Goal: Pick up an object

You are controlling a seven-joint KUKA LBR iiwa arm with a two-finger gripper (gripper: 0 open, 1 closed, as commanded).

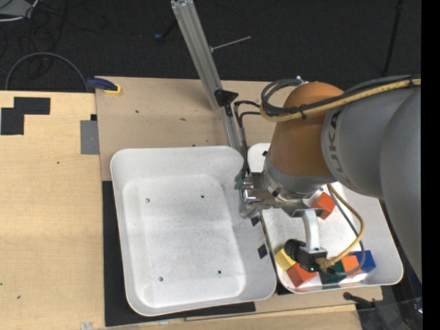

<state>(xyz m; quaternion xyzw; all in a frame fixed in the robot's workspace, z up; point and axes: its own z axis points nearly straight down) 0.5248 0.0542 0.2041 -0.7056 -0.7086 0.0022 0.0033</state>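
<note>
Your desk (165,115) carries two white bins; the right bin (383,243) holds three orange blocks (323,205) (299,275) (350,263), one yellow block (283,258), one blue block (365,260) and one green block (335,274). Your claw (258,218) hangs at that bin's left edge, and you cannot tell whether it is wide or narrow.

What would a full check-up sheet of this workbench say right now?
Surface: pale wooden bench bearing the left bin and the right bin.
Job's things: yellow block, red block, orange block and blue block in the right bin.
Clutter: nothing seen beyond dark specks in the left bin.
Grippers: gripper low by the wall between the bins, under the arm.
Cables: dark cables on the floor, upper left.
Surroundings: metal rail leaning behind the bins.
</note>
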